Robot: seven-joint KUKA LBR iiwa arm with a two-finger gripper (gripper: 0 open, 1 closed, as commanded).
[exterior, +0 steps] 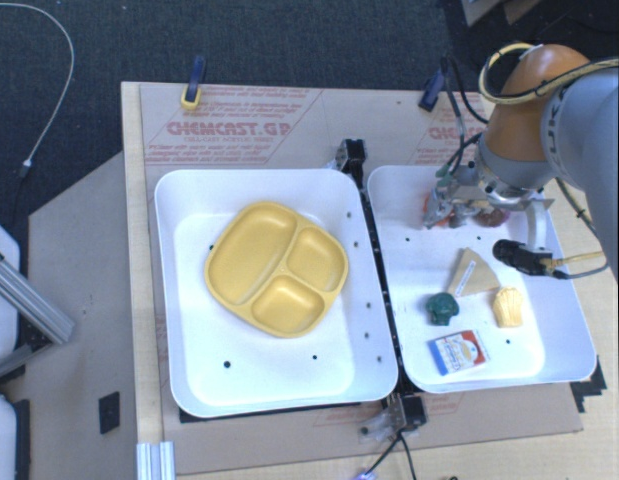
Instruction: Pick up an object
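The gripper [451, 206] is low in the far corner of the right bin [414, 268], near the wall next to the left bin [189, 268]. A small red thing [430, 206] peeks out just beside the gripper. I cannot tell if the gripper is spread or pressed together, and I cannot tell if it has the red thing.

I think this is the reaching and grabbing step. The red thing looks like the one it is going for. Next it would need to close on the red thing and lift straight up. The bin wall is close, so it could bump it.

More things lie nearer the front of the right bin: a tan wedge [474, 273], a green lump [441, 308], a yellow chunk [507, 308] and a little box [457, 351] that is red, white and blue. They are apart from the gripper. A yellow plate [277, 266] with three parts sits in the left bin.

The brown sheet on the worktop [239, 123] has red letters that say "CHEMCAST GP". The smaller lines under them are too small to read. The words on the little box are too small too.
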